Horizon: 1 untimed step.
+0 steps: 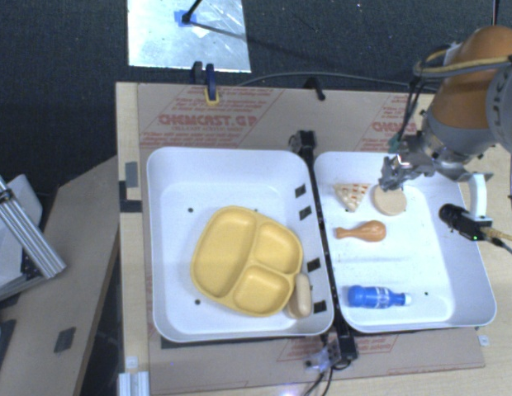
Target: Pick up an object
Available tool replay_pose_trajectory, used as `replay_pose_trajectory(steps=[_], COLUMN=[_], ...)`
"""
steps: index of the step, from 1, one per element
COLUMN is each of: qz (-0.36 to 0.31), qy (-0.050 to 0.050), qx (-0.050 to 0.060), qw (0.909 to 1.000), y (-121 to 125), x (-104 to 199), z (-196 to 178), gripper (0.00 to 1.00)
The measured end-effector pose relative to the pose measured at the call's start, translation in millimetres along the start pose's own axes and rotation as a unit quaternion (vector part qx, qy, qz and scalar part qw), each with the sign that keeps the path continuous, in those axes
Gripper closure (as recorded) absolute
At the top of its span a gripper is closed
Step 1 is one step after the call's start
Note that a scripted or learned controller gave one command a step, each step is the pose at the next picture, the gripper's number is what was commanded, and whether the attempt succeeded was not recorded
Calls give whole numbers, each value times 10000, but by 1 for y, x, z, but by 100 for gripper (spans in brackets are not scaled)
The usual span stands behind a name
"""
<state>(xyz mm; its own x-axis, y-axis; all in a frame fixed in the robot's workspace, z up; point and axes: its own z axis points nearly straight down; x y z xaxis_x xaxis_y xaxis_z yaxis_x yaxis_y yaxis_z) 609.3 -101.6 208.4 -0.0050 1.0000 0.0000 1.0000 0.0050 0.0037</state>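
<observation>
a: where's the gripper (394, 174) right now?

b: low over the far part of the right bin (466, 299), hanging from the grey arm (471, 97) that comes in from the right. its tip sits right at the far-left edge of a round tan disc (391, 201), which looks like a cookie or cracker.

a: is it holding that disc?

b: i can't tell. the fingers are small and dark from this angle, and i can't make out how wide the jaws stand or whether anything is between them. the disc looks to be lying flat on the bin floor.

a: what else is in that bin?

b: a ridged, shell-like beige piece (352, 195) just left of the disc, a tan drumstick (362, 232) nearer than those two, and a blue bottle (376, 297) with a white cap lying on its side close to the near wall.

a: and the left bin (169, 221)?

b: a yellow divided tray (245, 260) with three compartments, sitting at a tilt in the middle. a pale bread-roll shape (301, 295) lies touching its near-right corner, by the bin's right wall.
</observation>
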Motion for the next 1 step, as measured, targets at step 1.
replay_pose_trajectory(steps=[1], qz=[-24], qy=[7], qx=[-5], qw=[10000], y=[11], x=[54], z=[-14], gripper=[100])
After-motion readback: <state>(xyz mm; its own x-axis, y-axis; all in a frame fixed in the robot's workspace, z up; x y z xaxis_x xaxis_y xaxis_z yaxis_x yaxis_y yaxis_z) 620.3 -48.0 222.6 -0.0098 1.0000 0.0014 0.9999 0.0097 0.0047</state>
